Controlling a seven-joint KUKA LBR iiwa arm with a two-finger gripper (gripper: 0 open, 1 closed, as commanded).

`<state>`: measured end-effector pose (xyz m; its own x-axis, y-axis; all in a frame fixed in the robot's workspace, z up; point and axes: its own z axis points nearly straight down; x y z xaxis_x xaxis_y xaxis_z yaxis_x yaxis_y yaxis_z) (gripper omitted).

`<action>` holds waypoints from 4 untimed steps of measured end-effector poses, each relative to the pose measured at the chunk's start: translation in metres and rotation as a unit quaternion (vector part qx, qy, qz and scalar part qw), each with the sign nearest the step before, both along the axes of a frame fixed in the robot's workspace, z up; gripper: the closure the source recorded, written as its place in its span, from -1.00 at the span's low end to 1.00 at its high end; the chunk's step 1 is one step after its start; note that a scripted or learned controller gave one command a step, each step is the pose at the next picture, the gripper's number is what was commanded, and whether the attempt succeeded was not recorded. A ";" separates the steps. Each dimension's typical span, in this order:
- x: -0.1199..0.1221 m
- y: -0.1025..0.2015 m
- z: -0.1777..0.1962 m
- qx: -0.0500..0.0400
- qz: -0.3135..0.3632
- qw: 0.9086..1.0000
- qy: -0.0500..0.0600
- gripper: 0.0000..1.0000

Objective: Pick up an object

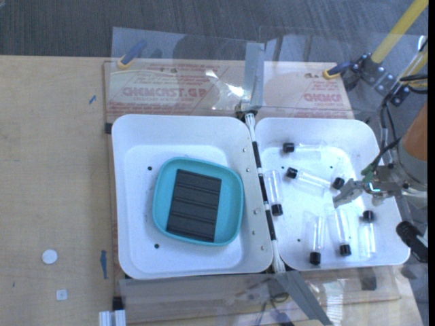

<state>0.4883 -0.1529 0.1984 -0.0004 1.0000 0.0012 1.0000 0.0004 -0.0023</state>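
Bench [47, 148]: pale wood top, blue marks near its left edge, one small white disc [49, 256] toward the front-left corner. Floor [204, 5]: dark grey carpet beyond the bench's far edge. Clear sheet [177, 90] with red lettering along the far edge; even, soft light, faint glare.

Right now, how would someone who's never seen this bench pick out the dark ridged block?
Find the left one of the two shallow white bins. A rounded teal square plastic tray lies in it, and the dark grey ridged rectangular block rests on that tray. The other bin holds just small clear vials with black caps.
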 end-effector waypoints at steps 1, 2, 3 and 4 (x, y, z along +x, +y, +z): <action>0.055 -0.029 -0.052 -0.002 0.101 0.995 -0.003 -1.00; 0.132 -0.063 -0.110 0.001 0.174 0.985 -0.007 -1.00; 0.093 0.010 -0.110 -0.001 0.209 0.978 -0.006 -1.00; 0.151 0.027 -0.103 0.004 0.267 0.963 0.016 -1.00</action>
<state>0.6396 -0.1261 0.0957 -0.5156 0.8566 0.0182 0.8560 0.5159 -0.0317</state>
